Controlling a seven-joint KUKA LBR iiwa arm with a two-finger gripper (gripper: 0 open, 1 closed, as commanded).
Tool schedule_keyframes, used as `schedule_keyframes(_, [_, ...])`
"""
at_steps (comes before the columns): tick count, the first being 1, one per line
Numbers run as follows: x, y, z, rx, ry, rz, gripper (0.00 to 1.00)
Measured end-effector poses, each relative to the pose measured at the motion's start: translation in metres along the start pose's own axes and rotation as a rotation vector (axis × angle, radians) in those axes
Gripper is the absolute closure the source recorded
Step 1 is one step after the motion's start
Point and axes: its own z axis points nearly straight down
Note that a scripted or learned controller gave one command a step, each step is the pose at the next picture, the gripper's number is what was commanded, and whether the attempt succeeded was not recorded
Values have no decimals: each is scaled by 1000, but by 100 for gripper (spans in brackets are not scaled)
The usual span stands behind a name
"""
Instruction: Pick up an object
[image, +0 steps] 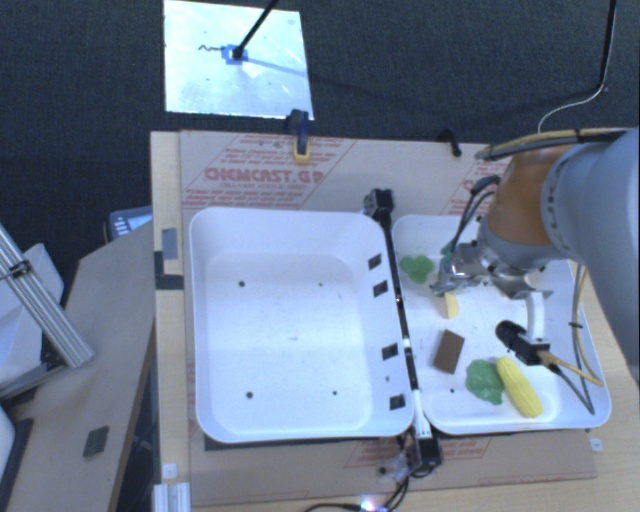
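In the right bin (432, 415), a corn cob (519, 386) lies at five o'clock beside a green piece (485, 380); a brown block (448, 351) sits centrally. The tool (447, 288) hangs toward eleven o'clock over a pale yellow piece (451, 304); whether it grips anything cannot be told.

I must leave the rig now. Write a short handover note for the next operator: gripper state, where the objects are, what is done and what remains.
Gripper: low in the right bin, beside a small yellow piece; grasp unclear.
Objects, all in the right bin: green piece at the back, brown block in the middle, corn cob and green leafy toy at the front.
Done: nothing visibly lifted.
Left: grasp one object and raise it.
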Motion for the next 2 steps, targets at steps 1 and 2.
schedule_keyframes(1, [-14,15,-29,22,4,0,100])
schedule_keyframes(2, [-1,12,4,15,4,-2,100])
